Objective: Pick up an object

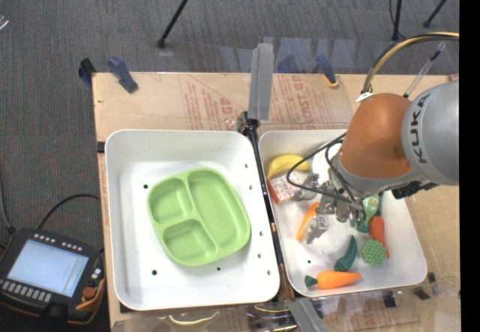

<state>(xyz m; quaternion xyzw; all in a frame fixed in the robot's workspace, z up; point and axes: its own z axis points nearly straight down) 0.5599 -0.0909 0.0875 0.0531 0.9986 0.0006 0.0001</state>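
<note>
fingers blurred above toy-filled right bin

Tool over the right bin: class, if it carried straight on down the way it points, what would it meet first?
Probably the orange carrot piece just left of the tool, or bare floor of the right bin beside it; depth is unclear from above.

left bin: green divided plate | floor: teach pendant (lower left) | tripod legs

A: Count per kind?
B: Two white bins. One green divided plate. Two toy carrots, one banana, one dark green vegetable; others partly hidden under the arm, can't tell.
</note>
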